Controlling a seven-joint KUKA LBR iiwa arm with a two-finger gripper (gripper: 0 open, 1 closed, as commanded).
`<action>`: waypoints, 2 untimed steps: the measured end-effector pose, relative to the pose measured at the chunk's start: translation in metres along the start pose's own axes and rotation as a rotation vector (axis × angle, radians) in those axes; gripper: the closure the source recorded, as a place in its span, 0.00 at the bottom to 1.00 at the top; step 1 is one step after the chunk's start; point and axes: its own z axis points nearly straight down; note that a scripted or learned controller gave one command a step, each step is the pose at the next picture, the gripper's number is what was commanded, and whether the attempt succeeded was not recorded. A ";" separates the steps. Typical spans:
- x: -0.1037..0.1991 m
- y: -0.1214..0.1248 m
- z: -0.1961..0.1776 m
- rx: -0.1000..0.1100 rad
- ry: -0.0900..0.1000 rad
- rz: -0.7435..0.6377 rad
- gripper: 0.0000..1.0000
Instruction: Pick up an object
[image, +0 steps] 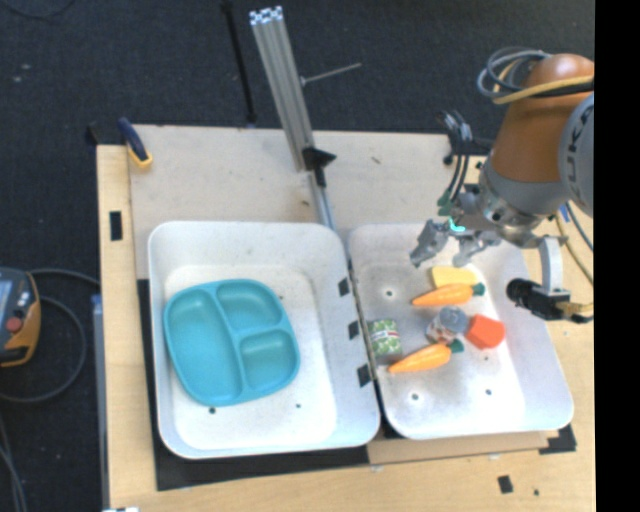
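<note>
My gripper (447, 243) hangs over the back of the right bin (540, 400), fingers spread open and holding nothing. Just below it lie a yellow block (455, 275) and a carrot (443, 295); farther out sit a red block (485, 332), a second carrot (420, 359) and a green packet (384, 337). The left bin (200, 245) holds a blue divided plate (231, 341)

Grey two-finger gripper (447, 243) blurred; finger gap not readable. Flat yellow block (456, 276) partly hidden beneath upper orange plastic carrot (444, 295) and gripper. Small grey round object (450, 321) too small to identify, pressed between orange-red block (485, 332) and lower orange plastic carrot (421, 359). Small green printed packet (384, 337): print illegible. Orange-and-grey device (14, 318) cut off by left edge. Grey arm with orange band (540, 110) cut off at right.
</note>
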 end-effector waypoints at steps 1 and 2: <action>0.000 0.001 -0.002 -0.004 0.000 0.000 0.00; 0.005 -0.006 0.056 0.001 -0.003 0.001 0.00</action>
